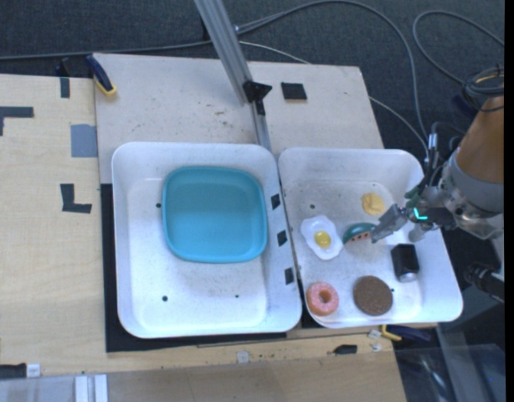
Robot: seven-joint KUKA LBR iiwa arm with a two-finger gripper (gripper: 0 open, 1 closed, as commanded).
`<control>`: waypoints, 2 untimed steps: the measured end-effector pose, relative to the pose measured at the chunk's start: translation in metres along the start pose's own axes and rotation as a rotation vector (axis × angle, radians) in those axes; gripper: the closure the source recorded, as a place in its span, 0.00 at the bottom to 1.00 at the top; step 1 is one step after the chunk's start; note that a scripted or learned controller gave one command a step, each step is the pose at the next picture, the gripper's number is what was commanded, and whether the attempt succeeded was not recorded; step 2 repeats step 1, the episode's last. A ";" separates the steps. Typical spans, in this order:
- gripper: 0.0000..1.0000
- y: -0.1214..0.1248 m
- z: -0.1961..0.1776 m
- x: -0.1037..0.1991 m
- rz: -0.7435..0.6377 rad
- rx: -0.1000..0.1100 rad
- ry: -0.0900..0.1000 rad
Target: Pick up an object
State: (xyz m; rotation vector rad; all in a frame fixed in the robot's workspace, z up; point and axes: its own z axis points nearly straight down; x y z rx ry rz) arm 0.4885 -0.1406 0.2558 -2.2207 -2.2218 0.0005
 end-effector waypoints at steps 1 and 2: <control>0.00 0.000 0.000 0.000 0.000 0.000 0.000; 0.00 0.000 0.000 0.000 0.000 0.000 0.000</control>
